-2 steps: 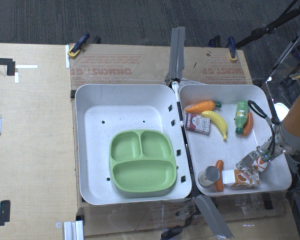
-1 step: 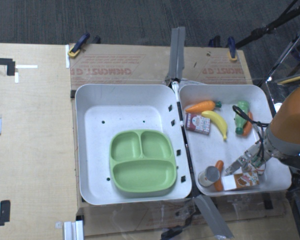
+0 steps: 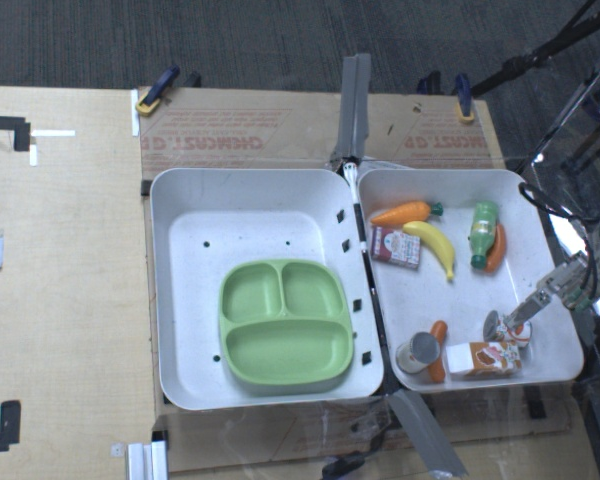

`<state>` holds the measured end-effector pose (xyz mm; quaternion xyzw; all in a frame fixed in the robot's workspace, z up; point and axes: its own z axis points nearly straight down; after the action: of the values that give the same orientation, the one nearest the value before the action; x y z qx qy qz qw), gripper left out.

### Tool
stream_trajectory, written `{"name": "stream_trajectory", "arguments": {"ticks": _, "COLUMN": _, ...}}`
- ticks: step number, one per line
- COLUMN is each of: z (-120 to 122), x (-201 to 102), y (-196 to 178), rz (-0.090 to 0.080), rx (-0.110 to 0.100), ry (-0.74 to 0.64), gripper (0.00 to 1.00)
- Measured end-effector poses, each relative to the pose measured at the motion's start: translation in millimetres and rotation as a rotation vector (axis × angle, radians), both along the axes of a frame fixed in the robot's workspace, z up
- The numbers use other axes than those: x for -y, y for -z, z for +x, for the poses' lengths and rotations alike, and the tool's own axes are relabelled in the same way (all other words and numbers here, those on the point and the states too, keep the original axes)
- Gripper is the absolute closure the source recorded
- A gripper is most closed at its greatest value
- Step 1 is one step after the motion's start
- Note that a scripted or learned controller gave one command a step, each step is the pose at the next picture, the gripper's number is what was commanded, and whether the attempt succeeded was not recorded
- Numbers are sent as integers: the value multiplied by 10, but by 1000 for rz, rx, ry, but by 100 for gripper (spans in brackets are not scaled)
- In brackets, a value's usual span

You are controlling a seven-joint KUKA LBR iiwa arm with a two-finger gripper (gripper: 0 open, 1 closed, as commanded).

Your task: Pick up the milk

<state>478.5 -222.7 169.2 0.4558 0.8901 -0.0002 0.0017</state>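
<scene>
My fingers (image 3: 504, 328) hang at the front right corner of the right bin (image 3: 460, 184). They are low over the upper right end of the milk carton (image 3: 483, 359), and the view is too small and blurred there for me to tell whether they are spread or closed, or whether they touch the carton. I judge this to be the approach to the grasp, since nothing shows the carton lifted.

The carton lies on its side along the bin's front wall, so I reach it at a slant from the right, over the rim rather than straight down. Just to its left stand a can (image 3: 417, 352) and a small orange piece (image 3: 439, 349) (close enough to be nudged if the carton slides that way).

Farther back, well clear of my work, are a banana (image 3: 438, 246), a red box (image 3: 395, 247), a carrot (image 3: 404, 212) and a green bottle (image 3: 483, 232).

The left bin (image 3: 180, 298) holds a green divided plate (image 3: 285, 323). Both bins rest on the surface (image 3: 60, 298).
</scene>
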Motion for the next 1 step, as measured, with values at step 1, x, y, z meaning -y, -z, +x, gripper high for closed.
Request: {"name": "stream_trajectory", "arguments": {"ticks": 1, "z": 44, "x": -108, "y": 696, "rz": -5, "rx": 15, "ry": -12, "gripper": 0}}
